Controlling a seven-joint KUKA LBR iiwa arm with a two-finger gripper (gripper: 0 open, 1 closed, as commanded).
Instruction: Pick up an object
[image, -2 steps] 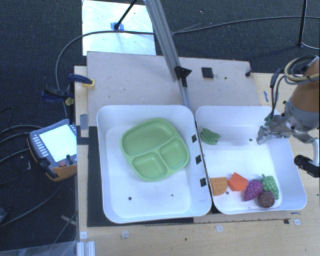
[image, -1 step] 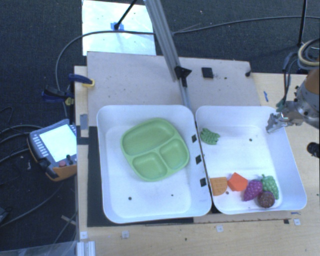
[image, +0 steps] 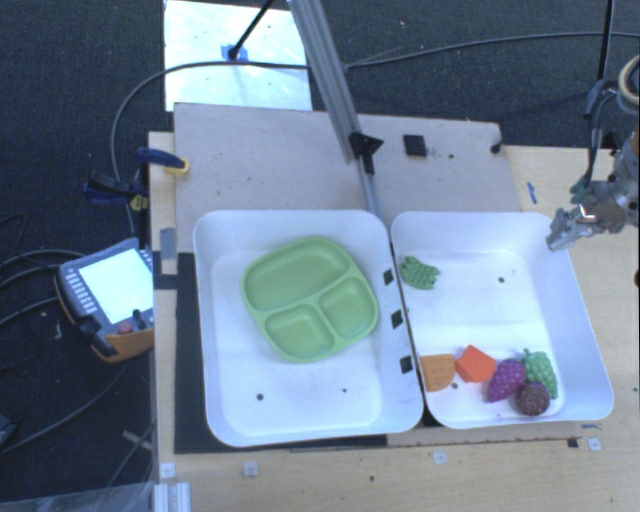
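The right bin (image: 560, 300) holds several toy foods. A green leafy piece (image: 419, 272) lies near its upper left corner. Along the front sit an orange cracker-like piece (image: 437, 371), a red-orange block (image: 476, 364), purple grapes (image: 505, 380), green grapes (image: 541, 370) and a dark round fruit (image: 532, 399). My gripper (image: 570, 227) hangs at the right bin's upper right corner, above the rim, well away from all the toys. Nothing shows between its fingers.
The left bin (image: 230, 390) holds a green divided plate (image: 310, 298). A slanted metal pole (image: 335, 85) crosses the cardboard sheet behind the bins. A teach pendant (image: 108, 297) lies off the bench at left, with cables around it.
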